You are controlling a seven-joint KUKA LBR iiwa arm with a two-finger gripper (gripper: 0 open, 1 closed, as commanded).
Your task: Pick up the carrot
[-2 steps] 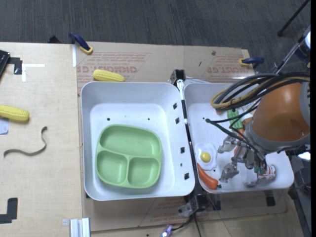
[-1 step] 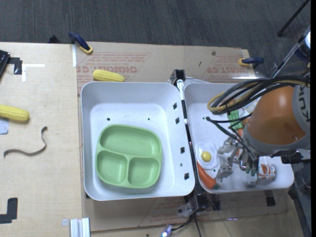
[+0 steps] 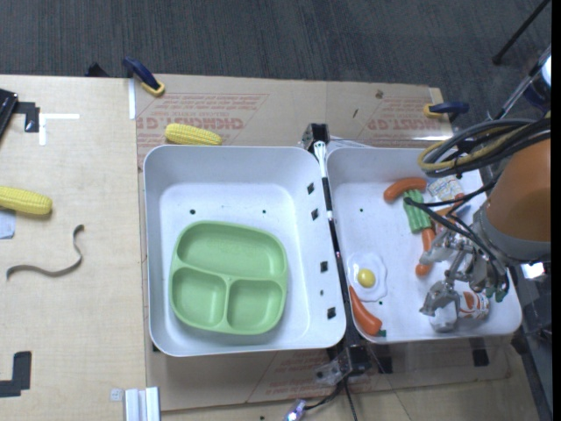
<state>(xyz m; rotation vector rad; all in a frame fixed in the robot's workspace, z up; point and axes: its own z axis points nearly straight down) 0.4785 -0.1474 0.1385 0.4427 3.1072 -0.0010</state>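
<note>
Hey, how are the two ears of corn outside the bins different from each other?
The corn by the left bin lies on the brown cardboard just above that bin's top edge; the corn at the far left lies on the pale wooden bench, partly cut off by the view's edge. The first lies nearly level; the second tilts down to the right. Both are yellow, lie flat, and sit outside the bins.

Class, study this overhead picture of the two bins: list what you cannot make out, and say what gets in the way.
- Carrot: partly covered by the arm's cables in the camera view; its full length is hidden.
- Gripper: too cluttered and small to tell how its jaws stand.
- Small carton under the gripper: label too small to read.
- Arm: cut off by the right edge.
</note>
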